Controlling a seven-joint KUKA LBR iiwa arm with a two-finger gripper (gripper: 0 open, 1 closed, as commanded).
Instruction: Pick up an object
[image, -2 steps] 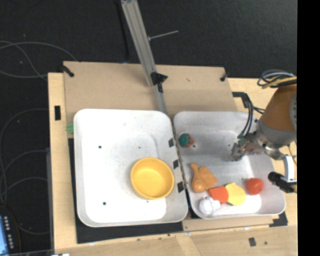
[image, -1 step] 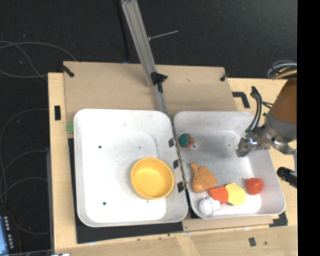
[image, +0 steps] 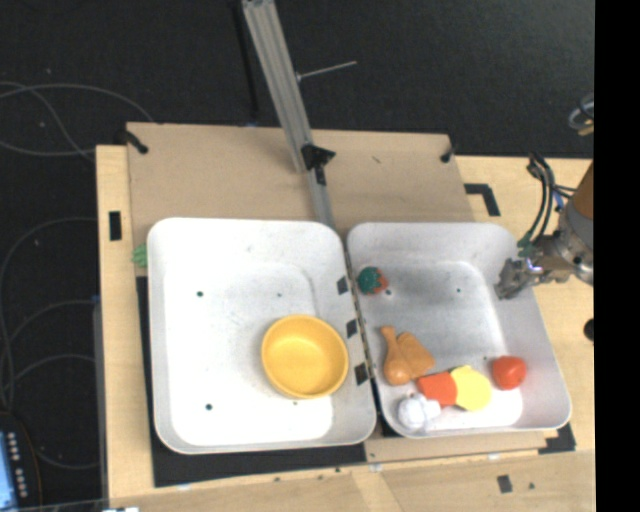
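gripper (image: 512, 276) at right bin's (image: 430, 245) right rim, jaw state cannot be told | orange drumstick-shaped toy (image: 403, 357) in right bin near centre divider, long axis diagonal, narrow end toward upper left | counts: one yellow bowl (image: 304, 356) in left bin (image: 200, 260); six small items in right bin

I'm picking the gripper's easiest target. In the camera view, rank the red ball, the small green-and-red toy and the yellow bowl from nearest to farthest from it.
From the gripper, at the right bin's right rim:
1. Red ball, right bin, front right.
2. Green-and-red toy, right bin, by its left wall.
3. Yellow bowl, left bin.
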